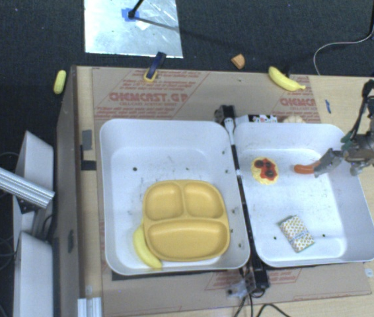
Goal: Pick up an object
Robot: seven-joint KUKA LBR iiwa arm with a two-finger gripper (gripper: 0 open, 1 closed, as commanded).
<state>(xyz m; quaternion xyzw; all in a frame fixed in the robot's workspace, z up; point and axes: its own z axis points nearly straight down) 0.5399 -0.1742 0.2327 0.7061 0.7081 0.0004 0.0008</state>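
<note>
- Risking a miss: sausage [302, 169] in the right bin [355, 240], small, round and likely to roll off under a badly centred pinch.
- Hovering at that bin's right edge, gripper [328, 164] just beside the sausage's end.
- Cannot tell how far open, nor whether touching; nothing seen held.

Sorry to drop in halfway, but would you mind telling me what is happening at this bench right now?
A robot arm reaches in from the right over the right bin, trying to pick up an object. Its gripper sits right beside a small orange sausage-like toy; whether it grips it is unclear. That bin also holds a round yellow-and-red toy and a patterned packet. The left bin holds a yellow divided tray and a banana.
</note>
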